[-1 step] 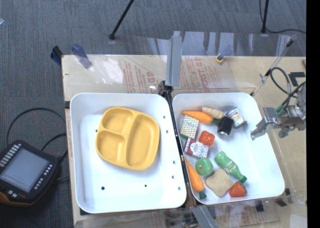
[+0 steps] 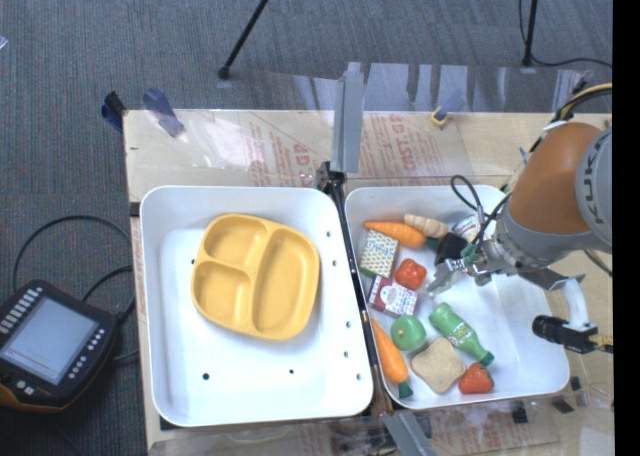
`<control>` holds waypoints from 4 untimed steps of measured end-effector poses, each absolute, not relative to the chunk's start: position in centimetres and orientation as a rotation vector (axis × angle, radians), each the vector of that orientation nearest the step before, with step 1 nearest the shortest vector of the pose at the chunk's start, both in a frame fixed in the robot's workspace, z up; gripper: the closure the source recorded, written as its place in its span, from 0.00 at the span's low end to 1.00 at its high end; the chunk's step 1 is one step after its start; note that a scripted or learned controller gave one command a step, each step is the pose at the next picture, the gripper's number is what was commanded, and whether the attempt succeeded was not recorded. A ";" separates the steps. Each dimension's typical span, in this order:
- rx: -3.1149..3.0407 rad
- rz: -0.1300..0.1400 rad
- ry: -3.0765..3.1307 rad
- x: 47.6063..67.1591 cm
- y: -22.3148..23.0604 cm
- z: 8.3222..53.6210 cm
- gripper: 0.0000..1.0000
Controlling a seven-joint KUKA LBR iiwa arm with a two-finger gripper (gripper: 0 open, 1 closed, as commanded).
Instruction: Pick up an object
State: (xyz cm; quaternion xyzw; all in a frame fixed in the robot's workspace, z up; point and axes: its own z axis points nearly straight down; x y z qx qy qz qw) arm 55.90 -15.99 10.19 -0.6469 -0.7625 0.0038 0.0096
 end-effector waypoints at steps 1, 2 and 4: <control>-1.860 0.002 -2.524 50.9 -13.9 8.6 0.00; -1.744 -0.010 -2.621 49.2 -7.2 19.2 0.00; -1.588 0.000 -2.705 49.4 -9.6 9.5 1.00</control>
